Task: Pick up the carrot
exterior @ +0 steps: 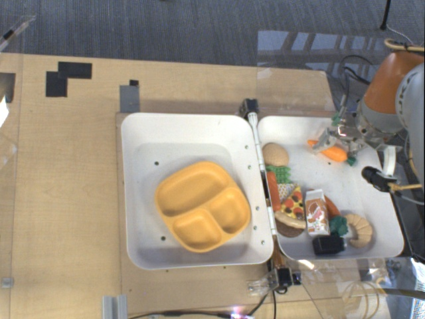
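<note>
Overhead, the scene: a pale wooden surface (60,178) carries two shallow white bins side by side, and a grey arm (398,92) with an orange band reaches in over the right one.
Pincer: the pincer (340,137) hangs low over the far right corner of the right bin (372,205), directly above the carrot. Whether it is open or closed cannot be told at this slant, and no grip on the carrot can be made out.
Carrot: the carrot (335,154) lies on the bin floor near the far edge, just under the pincer and touching it or nearly so. It is orange, with a green tip towards the right wall.
Orange scrap: a small orange piece (312,142) sits just beside the carrot, towards the middle of the far edge. What it is cannot be told.
Right bin, left edge: a tan rounded toy (275,155), a green leafy piece (282,175) and a pizza slice (291,205) run down the wall shared with the other bin.
Right bin, near edge: a small printed carton (316,212), a black block (328,245) and a tan ring (362,230) crowd together, well apart from the carrot.
Left bin: the left bin (153,145) holds a yellow divided plate (202,207), set towards its near right corner.
</note>
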Action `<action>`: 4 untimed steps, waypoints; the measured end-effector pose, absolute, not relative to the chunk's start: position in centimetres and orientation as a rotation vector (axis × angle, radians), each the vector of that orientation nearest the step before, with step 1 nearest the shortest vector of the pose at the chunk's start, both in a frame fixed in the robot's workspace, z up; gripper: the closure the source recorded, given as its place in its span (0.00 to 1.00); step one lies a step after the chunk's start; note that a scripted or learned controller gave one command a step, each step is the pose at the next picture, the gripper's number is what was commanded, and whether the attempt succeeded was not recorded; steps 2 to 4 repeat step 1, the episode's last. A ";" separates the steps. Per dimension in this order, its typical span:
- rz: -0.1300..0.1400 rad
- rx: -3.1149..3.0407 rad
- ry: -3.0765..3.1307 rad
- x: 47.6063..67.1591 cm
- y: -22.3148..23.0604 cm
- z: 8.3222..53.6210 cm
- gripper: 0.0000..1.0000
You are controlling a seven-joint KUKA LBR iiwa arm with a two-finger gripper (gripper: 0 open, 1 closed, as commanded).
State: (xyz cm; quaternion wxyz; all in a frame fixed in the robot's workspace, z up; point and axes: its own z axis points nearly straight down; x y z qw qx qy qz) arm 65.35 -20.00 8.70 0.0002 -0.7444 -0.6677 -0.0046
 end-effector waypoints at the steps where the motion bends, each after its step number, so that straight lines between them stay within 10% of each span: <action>1: 0.008 -2.324 -2.103 65.1 -20.2 9.6 1.00; 4: 0.008 -2.324 -2.103 65.1 -20.2 9.6 1.00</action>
